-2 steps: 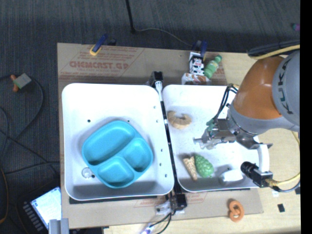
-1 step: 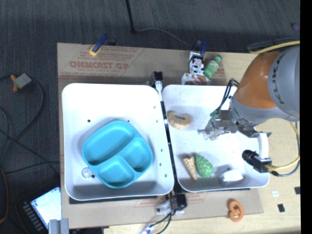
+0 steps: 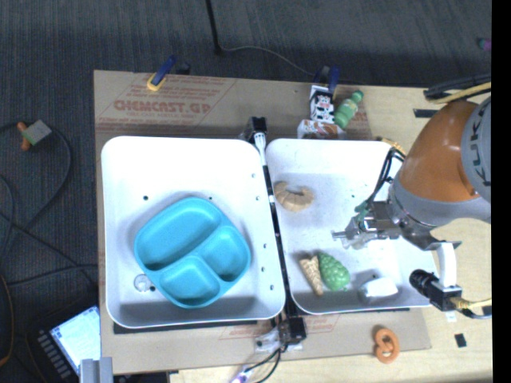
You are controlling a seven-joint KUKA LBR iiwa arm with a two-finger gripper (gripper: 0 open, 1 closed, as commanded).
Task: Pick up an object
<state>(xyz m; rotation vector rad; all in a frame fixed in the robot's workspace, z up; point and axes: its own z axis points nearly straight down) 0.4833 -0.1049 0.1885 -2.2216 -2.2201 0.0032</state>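
A grey-and-orange arm (image 3: 447, 166) reaches in from the right over the right-hand bin (image 3: 319, 154), its gripper (image 3: 351, 236) poised above bare white floor — whether it is released or clenched cannot be told from this angle. Nearest it lie a green knobbly object (image 3: 335, 272) touching a tan ridged piece (image 3: 310, 273), a white item (image 3: 378, 286) and, farther up, a beige bagel-shaped piece (image 3: 294, 196). The left bin (image 3: 120, 166) holds a blue divided tray (image 3: 192, 250).

The arm (image 3: 447, 166) is grey with 1 broad orange band (black lettering partly visible) and black cables.
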